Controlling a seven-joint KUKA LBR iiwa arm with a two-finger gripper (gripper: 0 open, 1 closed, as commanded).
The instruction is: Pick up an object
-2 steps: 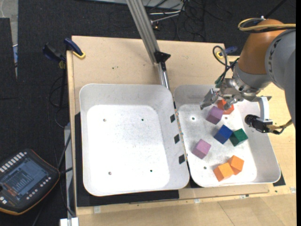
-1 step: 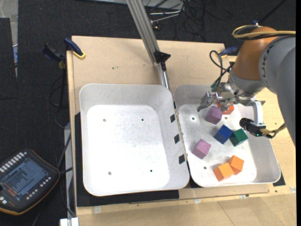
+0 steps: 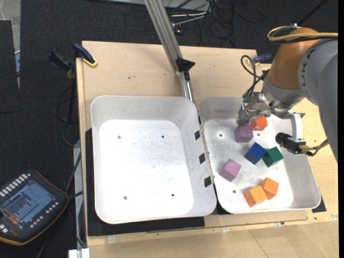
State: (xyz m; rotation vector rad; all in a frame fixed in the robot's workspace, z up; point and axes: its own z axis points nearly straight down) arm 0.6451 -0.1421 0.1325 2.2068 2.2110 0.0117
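The fingers (image 3: 246, 120) hang right over the upper purple cube (image 3: 243, 134) in the right bin (image 3: 306, 190), lined up to grab it, though I cannot tell their spread, with the orange cube (image 3: 260, 123) just beside.

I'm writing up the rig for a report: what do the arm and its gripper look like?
The arm is rounded and grey, with an orange band above the wrist. A yellow cable loops over the band, and thin dark and green wires run down to the gripper, which is small, metallic and grey.
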